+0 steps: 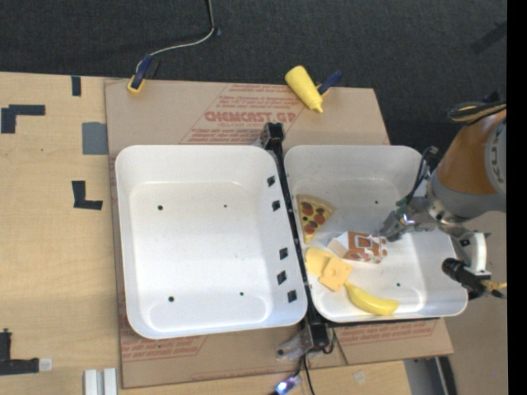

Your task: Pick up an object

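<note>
At the right of the frame the gripper (396, 223) hangs low in the right bin (412, 159), just beside the waffle piece (366, 247). This looks like the approach step; whether its jaws are wide or narrow I cannot tell. Next it must settle over one object.

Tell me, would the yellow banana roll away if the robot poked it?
Probably not far. The curved yellow toy banana lies flat on its side in the right white bin, so it would likely slide or spin rather than roll. Its smooth, rounded skin looks slippery. It sits close to the bin's front wall, which should stop it.
</note>
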Tool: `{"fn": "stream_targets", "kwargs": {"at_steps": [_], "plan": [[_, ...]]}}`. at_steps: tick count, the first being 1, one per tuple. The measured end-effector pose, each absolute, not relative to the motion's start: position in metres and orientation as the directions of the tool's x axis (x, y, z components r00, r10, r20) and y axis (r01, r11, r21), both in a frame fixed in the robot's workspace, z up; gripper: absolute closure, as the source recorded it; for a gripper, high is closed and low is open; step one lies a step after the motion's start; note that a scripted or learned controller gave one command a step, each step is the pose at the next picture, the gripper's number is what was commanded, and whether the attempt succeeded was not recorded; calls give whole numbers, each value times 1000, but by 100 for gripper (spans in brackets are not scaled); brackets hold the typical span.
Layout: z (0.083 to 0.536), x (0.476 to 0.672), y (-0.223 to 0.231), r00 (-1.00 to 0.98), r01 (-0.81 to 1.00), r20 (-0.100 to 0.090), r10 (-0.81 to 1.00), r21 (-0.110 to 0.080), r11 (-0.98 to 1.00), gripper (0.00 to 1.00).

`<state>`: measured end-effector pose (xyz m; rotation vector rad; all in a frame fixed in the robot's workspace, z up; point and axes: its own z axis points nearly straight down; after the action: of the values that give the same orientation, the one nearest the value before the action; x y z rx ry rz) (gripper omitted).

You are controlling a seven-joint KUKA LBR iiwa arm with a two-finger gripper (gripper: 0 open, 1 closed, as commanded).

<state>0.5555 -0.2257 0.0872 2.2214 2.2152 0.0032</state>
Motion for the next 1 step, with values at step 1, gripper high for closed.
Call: {"fn": "stream_targets", "kwargs": {"at_steps": [1], "plan": [[87,502,-224,2,1000,-3,1000,6,-2,100]]}}
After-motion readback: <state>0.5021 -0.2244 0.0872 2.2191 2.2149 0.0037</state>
